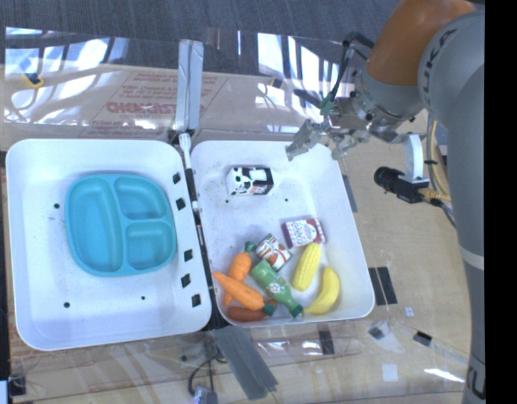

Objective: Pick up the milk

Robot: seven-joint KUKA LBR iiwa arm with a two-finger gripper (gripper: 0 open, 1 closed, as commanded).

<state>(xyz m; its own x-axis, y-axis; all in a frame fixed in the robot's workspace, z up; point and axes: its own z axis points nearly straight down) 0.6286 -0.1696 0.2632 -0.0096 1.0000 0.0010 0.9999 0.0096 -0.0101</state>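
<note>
Two white bins sat on the tabletop (410, 251), the milk (248, 181) lay untouched, and my gripper (319, 144) hovered near it, fingers spread wide, empty.

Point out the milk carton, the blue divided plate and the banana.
milk carton (249, 181): camera view, on its black-and-white cow-patterned side.
blue divided plate (83, 194): camera view, on its upper left rim.
banana (327, 291): camera view, on the middle of its yellow curve.
</note>
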